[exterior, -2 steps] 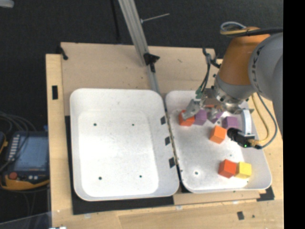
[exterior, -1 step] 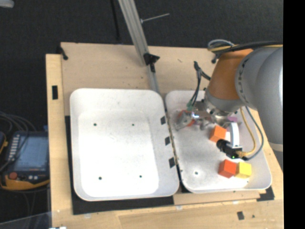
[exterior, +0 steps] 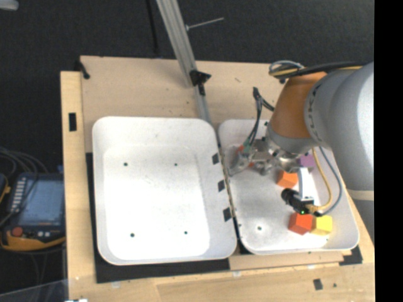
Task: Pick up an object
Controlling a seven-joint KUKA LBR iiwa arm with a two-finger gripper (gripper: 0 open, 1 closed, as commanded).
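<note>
camera view looks down at a slant on a wooden bench (exterior: 145,90) bearing two shallow white bins side by side. left bin (exterior: 157,187) sits beside the right bin (exterior: 264,231), their inner rims nearly touching along a row of small dark clips. grey arm (exterior: 343,121) with its orange band (exterior: 293,109) reaches in from the right and hangs over the upper part of the right bin, with the gripper (exterior: 249,159) low near that bin's inner left wall. whether it is open or closed on anything cannot be told, since the wrist and cables blur that spot. several small blocks lie in the right bin: an orange block (exterior: 288,179) just below the wrist, a purple block (exterior: 306,162) beside it against the arm, and near the lower right corner a red block (exterior: 300,223) touching a yellow block (exterior: 323,224). a slim metal post (exterior: 179,39) slants across the bench top toward the bins.
</note>
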